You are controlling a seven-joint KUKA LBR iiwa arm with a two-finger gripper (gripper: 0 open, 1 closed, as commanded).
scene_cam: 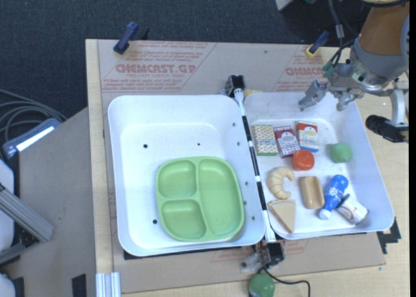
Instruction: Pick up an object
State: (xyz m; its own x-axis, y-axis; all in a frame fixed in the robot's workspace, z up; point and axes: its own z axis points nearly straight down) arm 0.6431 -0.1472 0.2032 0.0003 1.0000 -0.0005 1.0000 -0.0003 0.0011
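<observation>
My gripper (326, 99) hangs over the far edge of the right bin (377, 179), open, with nothing between its fingers. Below it in the bin lie a checked cracker box (264, 140), a dark red packet (285, 141) and a white and red packet (307, 136) in a row. Closer to the front are a red tomato (303, 160), a green ball (340, 153), a croissant (281, 182), a bread roll (311, 192), a blue bottle (333, 193) and a pale wedge (283, 215).
The left bin (130, 133) holds a green divided plate (198, 198). A black clip (234, 84) joins the bins at the back. A small white tube (354, 212) lies by the blue bottle. Cables (26, 114) lie off the bench at left.
</observation>
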